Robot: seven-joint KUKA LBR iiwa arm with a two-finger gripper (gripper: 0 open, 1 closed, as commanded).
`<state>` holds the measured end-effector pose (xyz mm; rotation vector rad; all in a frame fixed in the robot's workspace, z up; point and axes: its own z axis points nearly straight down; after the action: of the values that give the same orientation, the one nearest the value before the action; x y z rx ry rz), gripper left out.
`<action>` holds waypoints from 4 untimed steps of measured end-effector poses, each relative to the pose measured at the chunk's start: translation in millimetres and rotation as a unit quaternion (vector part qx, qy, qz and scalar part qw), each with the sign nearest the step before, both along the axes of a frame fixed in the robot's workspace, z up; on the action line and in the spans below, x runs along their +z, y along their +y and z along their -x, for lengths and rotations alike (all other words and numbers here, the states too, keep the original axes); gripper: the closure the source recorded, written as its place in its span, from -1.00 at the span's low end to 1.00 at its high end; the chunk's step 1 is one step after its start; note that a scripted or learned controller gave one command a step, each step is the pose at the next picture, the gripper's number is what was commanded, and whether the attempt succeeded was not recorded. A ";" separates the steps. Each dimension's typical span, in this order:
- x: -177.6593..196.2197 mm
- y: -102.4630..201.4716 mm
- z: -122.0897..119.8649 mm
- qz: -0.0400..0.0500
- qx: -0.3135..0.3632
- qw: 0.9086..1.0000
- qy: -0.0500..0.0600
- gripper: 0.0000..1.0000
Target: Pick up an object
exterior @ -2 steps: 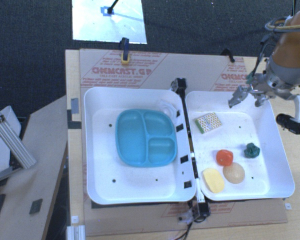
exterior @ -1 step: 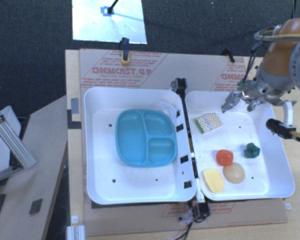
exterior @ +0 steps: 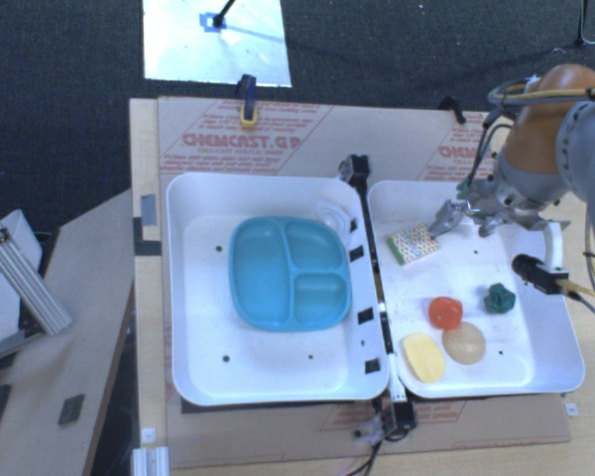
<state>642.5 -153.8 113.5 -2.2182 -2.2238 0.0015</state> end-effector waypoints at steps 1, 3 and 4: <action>-23.7 -0.1 -3.4 0.000 0.000 1.000 -0.004 -1.00; 55.5 -1.5 -5.1 0.001 0.001 1.000 -0.005 1.00; 100.5 -5.4 -6.8 0.001 0.001 1.000 -0.004 1.00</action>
<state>649.3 -159.2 214.0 -2.2201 -2.2321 -0.0059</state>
